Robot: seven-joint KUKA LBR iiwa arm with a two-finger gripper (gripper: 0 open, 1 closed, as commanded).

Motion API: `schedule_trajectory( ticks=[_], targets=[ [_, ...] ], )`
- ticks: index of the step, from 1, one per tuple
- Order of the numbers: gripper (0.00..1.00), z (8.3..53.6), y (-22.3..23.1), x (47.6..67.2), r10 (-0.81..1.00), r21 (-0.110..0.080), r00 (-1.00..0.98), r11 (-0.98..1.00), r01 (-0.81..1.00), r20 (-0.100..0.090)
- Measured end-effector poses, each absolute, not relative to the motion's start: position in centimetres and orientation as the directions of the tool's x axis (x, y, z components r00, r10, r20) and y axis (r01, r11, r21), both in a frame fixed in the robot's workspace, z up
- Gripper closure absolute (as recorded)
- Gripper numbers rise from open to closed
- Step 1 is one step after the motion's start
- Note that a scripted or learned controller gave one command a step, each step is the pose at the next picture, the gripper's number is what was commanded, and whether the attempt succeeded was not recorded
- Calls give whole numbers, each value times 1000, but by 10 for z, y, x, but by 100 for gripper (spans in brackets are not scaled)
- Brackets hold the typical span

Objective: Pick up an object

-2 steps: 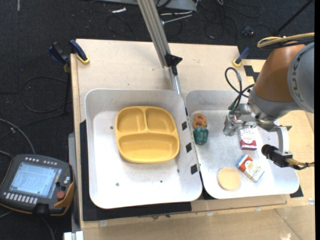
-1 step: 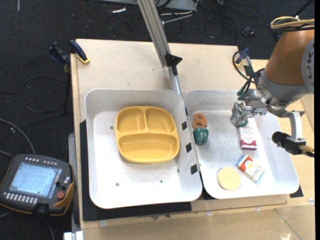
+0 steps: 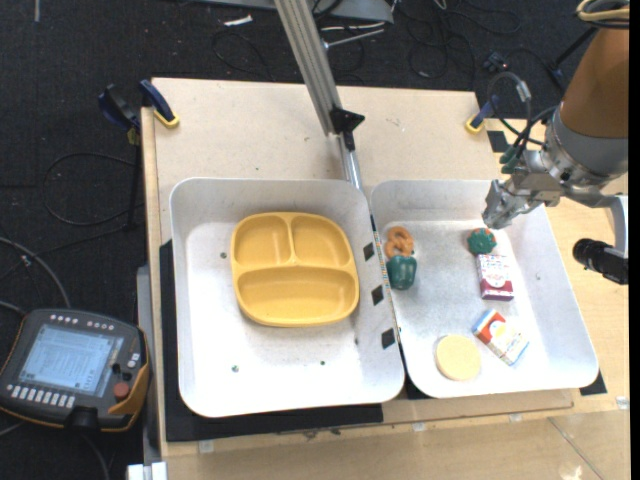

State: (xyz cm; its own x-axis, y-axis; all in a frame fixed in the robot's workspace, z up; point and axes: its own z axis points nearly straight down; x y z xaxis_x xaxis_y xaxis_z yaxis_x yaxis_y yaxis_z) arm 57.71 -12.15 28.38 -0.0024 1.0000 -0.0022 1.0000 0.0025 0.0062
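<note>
Objects for picking lay scattered in the right bin (image 3: 560, 268): a small green toy (image 3: 483, 240) at the far side, a pink carton (image 3: 495, 276) just near of it, a green pepper (image 3: 402, 271) with an orange pretzel-like piece (image 3: 399, 239) touching its far side by the left wall, a cream disc (image 3: 459, 357) and a red-and-white packet (image 3: 501, 336) at the near end. A yellow divided plate (image 3: 295, 268) sat alone in the left bin (image 3: 200, 368).

The gripper (image 3: 498, 211) hung over the far part of the right bin, just above and right of the green toy, with nothing seen in its grasp. How far apart its tips stood could not be made out at this slant.

The task appeared to be at the approach step, with no object lifted. The green toy looked the likeliest target; the next move would call for a short drop, centred on the toy and clear of the carton beside it, then a close.

Much of the arm (image 3: 600, 88) was cut off at the right edge. The toy's shape was too small to read, as was the print on the carton and packet.
</note>
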Motion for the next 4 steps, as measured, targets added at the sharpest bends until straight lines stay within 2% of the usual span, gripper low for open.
schedule_trajectory(
  ticks=[1, 2, 3, 4],
  targets=[
    [100, 276, -69, 598, 1000, 2, -7, 7, 1000, 0],
    [100, 263, -22, 599, 1000, -2, -7, 7, 1000, 1],
    [100, 247, 34, 612, 1000, -1, -7, 7, 1000, 1],
    [100, 245, 78, 615, 1000, 1, -6, 6, 1000, -1]
  ],
)
